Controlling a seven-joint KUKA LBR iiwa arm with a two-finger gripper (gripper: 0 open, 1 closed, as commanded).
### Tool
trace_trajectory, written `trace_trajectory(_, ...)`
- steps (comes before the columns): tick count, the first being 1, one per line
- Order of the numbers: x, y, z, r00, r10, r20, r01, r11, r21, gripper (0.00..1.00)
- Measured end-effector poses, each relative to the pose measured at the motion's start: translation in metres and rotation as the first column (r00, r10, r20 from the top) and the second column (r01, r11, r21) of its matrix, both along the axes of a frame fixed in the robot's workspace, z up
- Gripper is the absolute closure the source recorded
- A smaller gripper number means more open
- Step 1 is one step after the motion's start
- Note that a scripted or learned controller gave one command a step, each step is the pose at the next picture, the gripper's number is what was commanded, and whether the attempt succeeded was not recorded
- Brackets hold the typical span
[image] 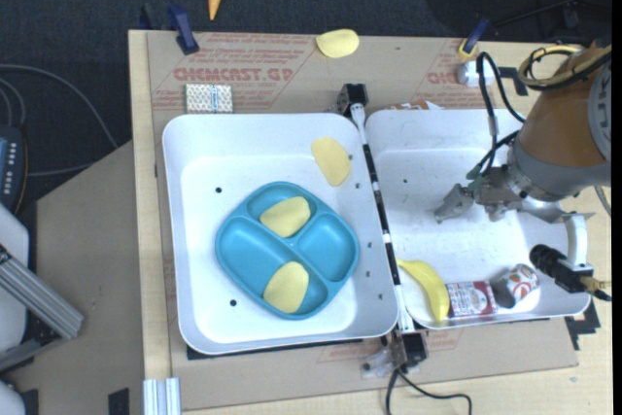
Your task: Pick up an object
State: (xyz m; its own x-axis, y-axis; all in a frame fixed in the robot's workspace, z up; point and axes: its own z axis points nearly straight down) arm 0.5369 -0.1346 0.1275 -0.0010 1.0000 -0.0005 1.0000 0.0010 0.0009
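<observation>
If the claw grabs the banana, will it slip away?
Maybe. The banana looks smooth and curved, so it could slide out or spin when squeezed. It lies against the right bin's near-left corner, beside the can, so a push would probably wedge it there, not roll it.

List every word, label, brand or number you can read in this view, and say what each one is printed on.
"CHEMCAST GP": faint red print, repeated across the brown protective sheet covering the bench, clearest above the left bin.
Red and white can in the right bin: has markings, too small to read.
Red and white packet beside the can: print too blurred to read.
Small patterned packet on the sheet: no readable text.
</observation>
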Motion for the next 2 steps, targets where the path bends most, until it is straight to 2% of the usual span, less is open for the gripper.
trace_trajectory(1,-0.052,-0.048,-0.042,1.000,-0.003,-0.004,0.003,1.000,0.000,0.00)
trace_trajectory(2,-0.057,-0.086,-0.043,1.000,0.001,-0.001,-0.001,1.000,0.004,0.00)
